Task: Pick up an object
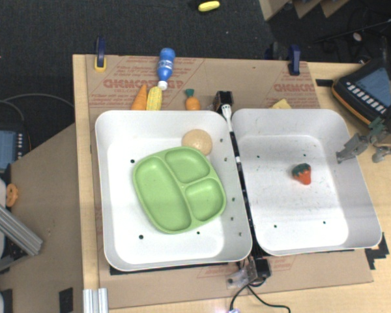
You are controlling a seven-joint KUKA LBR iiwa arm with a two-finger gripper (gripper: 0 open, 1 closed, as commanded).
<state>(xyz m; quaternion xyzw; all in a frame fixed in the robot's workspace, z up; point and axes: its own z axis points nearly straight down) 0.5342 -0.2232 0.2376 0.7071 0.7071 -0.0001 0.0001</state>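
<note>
Red with a green cap, a small strawberry-like toy [303, 174] lies alone on the floor of the right bin [274, 207], a little right of the bin's middle. It is the thing nearest the gripper [363, 147], so I judge it the likely pick. The gripper sits at that bin's right rim, apart from the toy and holding nothing that can be seen. Whether it is spread or closed I cannot tell at this size.

By my reading the task is barely begun. No object is lifted, and the reach, the grasp and the raise are all left to do.

The toy's long axis looks to run roughly from the far side of the bin to the near side. Its green cap is at the far end and its red body points toward the near rim, though it is too small to be sure of its tilt.

In the left bin [117, 233] a green plate [179, 189] lies flat, with a beige ball [197, 141] touching its far edge.
</note>
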